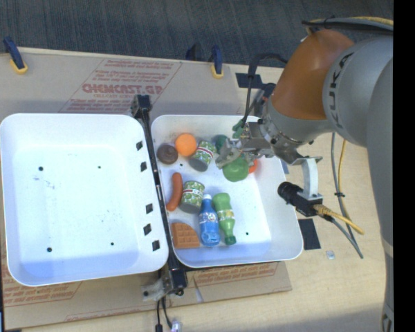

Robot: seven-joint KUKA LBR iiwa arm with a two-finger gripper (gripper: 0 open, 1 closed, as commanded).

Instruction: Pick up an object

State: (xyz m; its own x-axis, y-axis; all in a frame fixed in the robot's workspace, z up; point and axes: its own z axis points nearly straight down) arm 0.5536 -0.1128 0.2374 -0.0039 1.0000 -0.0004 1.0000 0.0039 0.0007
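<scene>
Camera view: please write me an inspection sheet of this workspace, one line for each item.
Surface: brown board with red print, bearing the left bin and right bin.
Job's things: in the right bin, orange ball, blue bottle, green bottle, two cans, carrot, waffle.
Clutter: nothing seen.
Tool: tool low over a green round object; grip unclear.
Cables: yellow cable at right.
Surroundings: dark floor, blue clamps.

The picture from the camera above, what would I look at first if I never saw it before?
Probably the big grey robot arm with its orange band, reaching in from the right. Its gripper is over the right bin, right by a green ball. That bin also has an orange ball, a blue bottle and a green bottle.
</scene>
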